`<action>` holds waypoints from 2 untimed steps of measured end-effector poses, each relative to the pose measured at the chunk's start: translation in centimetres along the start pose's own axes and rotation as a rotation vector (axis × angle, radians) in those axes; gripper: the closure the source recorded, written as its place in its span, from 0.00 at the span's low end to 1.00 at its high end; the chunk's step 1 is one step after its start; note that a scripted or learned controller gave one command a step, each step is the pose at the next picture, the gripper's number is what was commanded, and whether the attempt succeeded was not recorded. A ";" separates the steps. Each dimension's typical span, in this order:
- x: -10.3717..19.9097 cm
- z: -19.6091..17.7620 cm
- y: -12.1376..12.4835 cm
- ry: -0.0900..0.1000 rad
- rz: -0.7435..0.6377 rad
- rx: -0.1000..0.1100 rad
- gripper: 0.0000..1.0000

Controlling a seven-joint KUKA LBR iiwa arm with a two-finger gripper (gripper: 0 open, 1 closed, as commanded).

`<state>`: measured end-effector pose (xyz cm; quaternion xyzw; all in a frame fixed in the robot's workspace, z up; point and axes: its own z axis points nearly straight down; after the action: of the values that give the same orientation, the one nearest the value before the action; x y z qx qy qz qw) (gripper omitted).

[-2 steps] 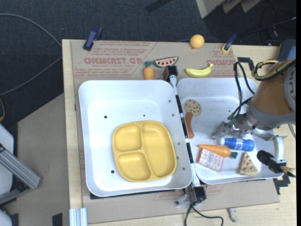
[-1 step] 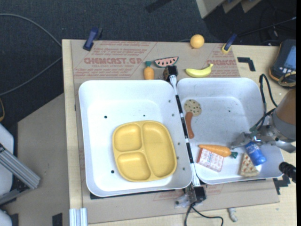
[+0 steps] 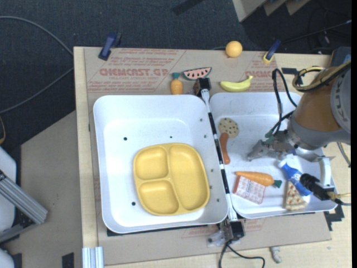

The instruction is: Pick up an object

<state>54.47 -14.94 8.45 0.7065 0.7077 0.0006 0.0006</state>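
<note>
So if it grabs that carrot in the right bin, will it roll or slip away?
Probably a little. The carrot looks smooth and rounded, so it could slip or roll sideways if pushed. Its taper should make it curve rather than roll straight. It lies partly on a flat packet, which may shift under it.

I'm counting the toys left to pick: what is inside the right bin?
The right bin holds a cookie, a sausage, a carrot, a red-and-white packet, a pizza slice and a blue tube. The arm covers the bin's right part.
</note>
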 end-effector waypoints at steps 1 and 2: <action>-4.3 -0.4 -5.8 -0.001 0.004 0.004 0.00; 4.2 -6.2 -6.5 0.001 0.000 0.001 0.00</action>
<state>47.96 -10.71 14.66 0.7064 0.7078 0.0006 -0.0001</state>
